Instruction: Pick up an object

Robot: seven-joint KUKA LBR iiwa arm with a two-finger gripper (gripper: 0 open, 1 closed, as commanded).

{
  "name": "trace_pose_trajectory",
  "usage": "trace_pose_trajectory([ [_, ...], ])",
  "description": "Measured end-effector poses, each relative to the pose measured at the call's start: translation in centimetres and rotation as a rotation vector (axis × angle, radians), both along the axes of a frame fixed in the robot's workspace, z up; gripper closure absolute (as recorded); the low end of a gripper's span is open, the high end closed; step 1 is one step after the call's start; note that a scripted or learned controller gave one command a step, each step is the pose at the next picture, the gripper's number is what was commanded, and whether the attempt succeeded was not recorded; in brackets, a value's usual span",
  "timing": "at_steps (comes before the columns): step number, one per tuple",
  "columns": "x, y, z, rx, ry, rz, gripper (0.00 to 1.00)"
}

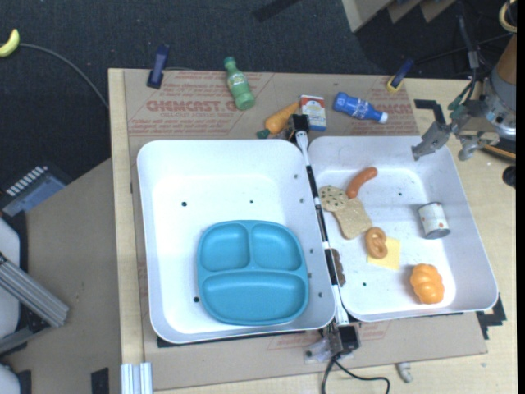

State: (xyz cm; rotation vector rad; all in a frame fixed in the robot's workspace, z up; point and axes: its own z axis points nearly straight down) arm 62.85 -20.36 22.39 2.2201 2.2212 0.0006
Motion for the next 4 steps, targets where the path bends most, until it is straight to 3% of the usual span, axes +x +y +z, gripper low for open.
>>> trace_pose_trajectory([
  [1,-3.0,7.3,-6.1,0.002,0.002,0.001,0.00],
  [2,-11.4,9.6,-11.2,0.001,0.004,-0.001,0.00],
  [3,-11.4,9.6,-13.9,0.001,0.002,-0.001,0.00],
  [4,-4.7,10.8,-13.9,0.001,0.000,0.000,0.00],
])
